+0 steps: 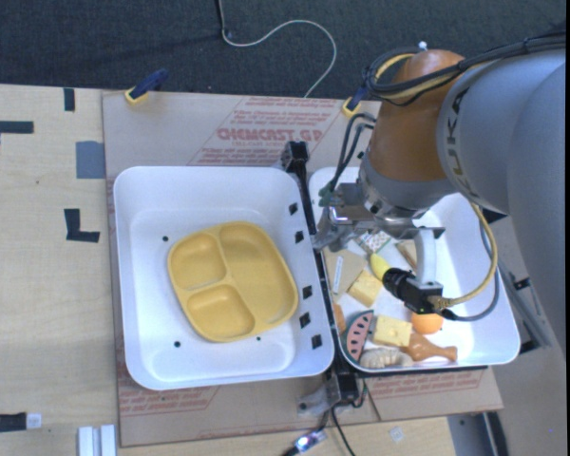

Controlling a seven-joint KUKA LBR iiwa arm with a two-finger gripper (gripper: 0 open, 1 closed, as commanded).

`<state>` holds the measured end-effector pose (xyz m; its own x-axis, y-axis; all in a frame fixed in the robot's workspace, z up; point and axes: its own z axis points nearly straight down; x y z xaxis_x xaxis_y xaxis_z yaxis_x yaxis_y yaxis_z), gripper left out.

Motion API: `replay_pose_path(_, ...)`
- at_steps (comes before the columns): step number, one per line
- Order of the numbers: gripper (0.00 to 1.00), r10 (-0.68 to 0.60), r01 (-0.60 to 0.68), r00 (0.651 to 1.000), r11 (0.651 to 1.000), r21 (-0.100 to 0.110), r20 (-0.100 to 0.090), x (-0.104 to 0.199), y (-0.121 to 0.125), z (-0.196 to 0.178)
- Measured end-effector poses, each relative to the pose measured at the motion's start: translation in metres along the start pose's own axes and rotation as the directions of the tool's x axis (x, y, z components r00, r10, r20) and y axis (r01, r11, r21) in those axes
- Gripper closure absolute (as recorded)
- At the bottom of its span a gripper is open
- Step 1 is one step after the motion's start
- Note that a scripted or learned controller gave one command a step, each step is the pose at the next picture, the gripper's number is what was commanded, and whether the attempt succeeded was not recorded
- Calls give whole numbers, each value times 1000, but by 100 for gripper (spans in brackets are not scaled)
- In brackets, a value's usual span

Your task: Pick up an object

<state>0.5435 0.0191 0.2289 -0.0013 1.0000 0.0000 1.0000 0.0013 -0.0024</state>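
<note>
I read red print on the cardboard sheet [256, 131] under the bins: it looks like "CHEMCAST GP", upside-down from my view, with smaller red lines beside it too blurred to make out

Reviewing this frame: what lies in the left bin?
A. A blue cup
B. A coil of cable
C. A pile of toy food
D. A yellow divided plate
D: a yellow plate with three compartments lies alone in the left bin, while the toy food pieces sit in the right bin, where the arm reaches down.
</note>
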Motion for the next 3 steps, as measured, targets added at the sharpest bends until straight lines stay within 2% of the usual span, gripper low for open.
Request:
replay_pose_path(1,100,0,0,1000,1000,1,1,14,2,8)
replay_pose_path(2,100,2,-2,1000,1000,1,2,0,4,15)
replay_pose_path(3,100,-1,1,1000,1000,-1,0,-3,11,0)
